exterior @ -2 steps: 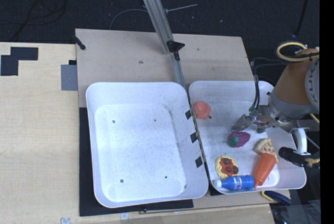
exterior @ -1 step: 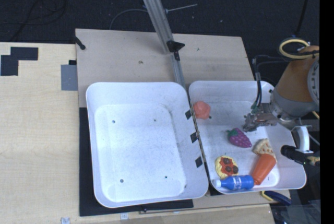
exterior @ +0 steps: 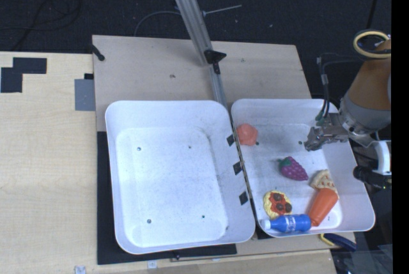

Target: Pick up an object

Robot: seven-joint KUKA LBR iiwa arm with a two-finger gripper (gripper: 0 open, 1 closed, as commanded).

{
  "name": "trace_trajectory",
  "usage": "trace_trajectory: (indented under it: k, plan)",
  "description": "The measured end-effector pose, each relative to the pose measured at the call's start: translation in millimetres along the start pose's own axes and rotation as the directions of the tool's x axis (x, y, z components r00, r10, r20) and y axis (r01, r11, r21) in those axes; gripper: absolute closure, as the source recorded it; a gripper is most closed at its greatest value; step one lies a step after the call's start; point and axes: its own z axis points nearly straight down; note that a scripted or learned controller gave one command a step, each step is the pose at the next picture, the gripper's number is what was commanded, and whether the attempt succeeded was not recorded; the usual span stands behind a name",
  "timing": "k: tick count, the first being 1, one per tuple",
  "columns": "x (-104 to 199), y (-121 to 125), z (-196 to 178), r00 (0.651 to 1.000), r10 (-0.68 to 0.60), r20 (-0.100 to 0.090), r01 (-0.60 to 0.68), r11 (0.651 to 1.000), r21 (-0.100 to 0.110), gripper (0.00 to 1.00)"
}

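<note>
You are looking down on a table (exterior: 51, 158) carrying two shallow white bins side by side. The left bin (exterior: 128, 114) is sitting with its speckled floor bare, while the right bin (exterior: 281, 108) is holding all the objects.

The arm (exterior: 370, 91), grey with an orange band, is reaching in from your right, and its claw (exterior: 314, 140) is hovering over the upper right part of the right bin, low over the white floor. How the claw is set, spread or pressed together, you cannot tell from this angle: it is dark and small against the bin, and nothing is showing between its tips.

The things you could pick are lying apart from the claw. A pink rounded object (exterior: 247, 134) is resting against the left wall of the right bin, well to the left of the claw. A purple grape-like object (exterior: 293, 168) is lying near the middle of the bin, below and left of the claw. A small tan wedge (exterior: 321, 179) is sitting just beside the top of an orange carrot-shaped object (exterior: 321, 204), which is lying tilted toward the bin's lower right. A round yellow-and-red object (exterior: 278, 203) is sitting near the lower left corner, and a blue bottle (exterior: 288, 223) is lying on its side just below it, along the front wall.

A metal rail (exterior: 195, 27) is slanting across the table behind the bins.
</note>
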Motion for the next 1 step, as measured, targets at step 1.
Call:
trace_trajectory:
  k: [1]
  plan:
    - [-2.6,5.5,-61.6,1.000,0.000,0.001,0.000,1.000,-0.002,1.00]
